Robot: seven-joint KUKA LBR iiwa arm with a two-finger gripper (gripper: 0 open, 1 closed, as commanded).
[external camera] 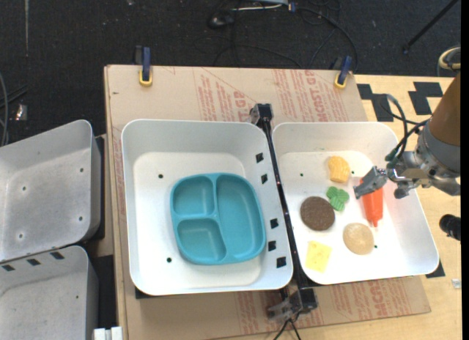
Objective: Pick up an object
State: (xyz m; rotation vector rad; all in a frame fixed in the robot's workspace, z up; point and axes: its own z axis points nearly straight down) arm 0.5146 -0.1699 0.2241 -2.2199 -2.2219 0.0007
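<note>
Several toy foods lie in the right bin: an orange-yellow piece, a green piece, a brown round patty, a tan round piece, a yellow square and an orange carrot. My gripper reaches in from the right and hovers just over the carrot's upper end. One dark finger points left, the other side sits near a pinkish spot by the bin wall. The fingers stand apart, open, with nothing gripped between them.
The left bin holds a teal divided plate. A black divider separates the bins. Grey trays lie off the bench at left. Clamps hold the board's far edge.
</note>
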